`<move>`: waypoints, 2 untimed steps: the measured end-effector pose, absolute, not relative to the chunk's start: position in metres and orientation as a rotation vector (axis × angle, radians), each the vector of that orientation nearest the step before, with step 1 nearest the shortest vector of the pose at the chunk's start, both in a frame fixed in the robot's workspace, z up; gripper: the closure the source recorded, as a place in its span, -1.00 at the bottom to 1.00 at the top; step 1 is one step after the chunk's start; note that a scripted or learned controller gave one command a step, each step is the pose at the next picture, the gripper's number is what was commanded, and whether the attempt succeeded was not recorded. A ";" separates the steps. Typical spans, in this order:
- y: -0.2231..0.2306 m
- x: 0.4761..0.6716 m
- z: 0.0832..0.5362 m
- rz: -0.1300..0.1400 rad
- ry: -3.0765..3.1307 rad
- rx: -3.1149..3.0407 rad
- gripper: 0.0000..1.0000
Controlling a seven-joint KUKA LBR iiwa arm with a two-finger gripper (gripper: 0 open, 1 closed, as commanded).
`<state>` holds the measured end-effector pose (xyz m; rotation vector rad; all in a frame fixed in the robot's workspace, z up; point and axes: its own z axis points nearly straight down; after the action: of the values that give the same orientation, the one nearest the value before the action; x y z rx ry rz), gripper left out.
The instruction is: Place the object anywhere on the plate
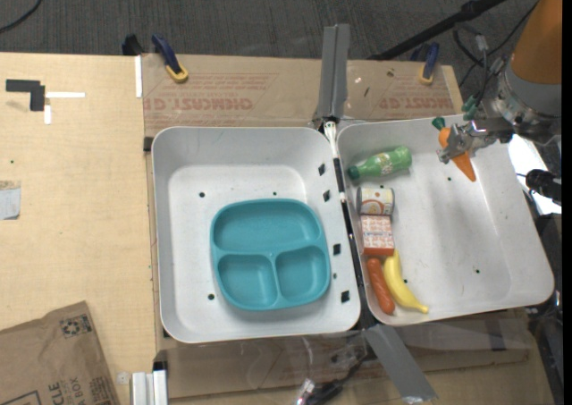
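Observation:
A teal three-compartment plate (266, 253) lies in the left bin (179, 215), with nothing on it. A small orange carrot (465, 165) with a green top sits at the far right of the right bin (500, 251), tip pointing down toward the front. My gripper (455, 146) is at that carrot, with its fingers closed around the carrot's upper part. The arm's grey wrist and orange band rise above it at the top right.
Along the right bin's left wall lie a green bottle (382, 163), a small labelled can (376, 200), a red-and-white box (377, 234), a sausage (380, 288) and a banana (402, 287). A metal divider (334, 72) stands between the bins at the back.

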<state>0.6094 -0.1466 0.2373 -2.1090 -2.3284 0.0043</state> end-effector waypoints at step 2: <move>0.029 0.590 0.212 0.003 -2.606 -1.752 1.00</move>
<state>0.5898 0.0293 0.2117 -1.7520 -2.6063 0.0032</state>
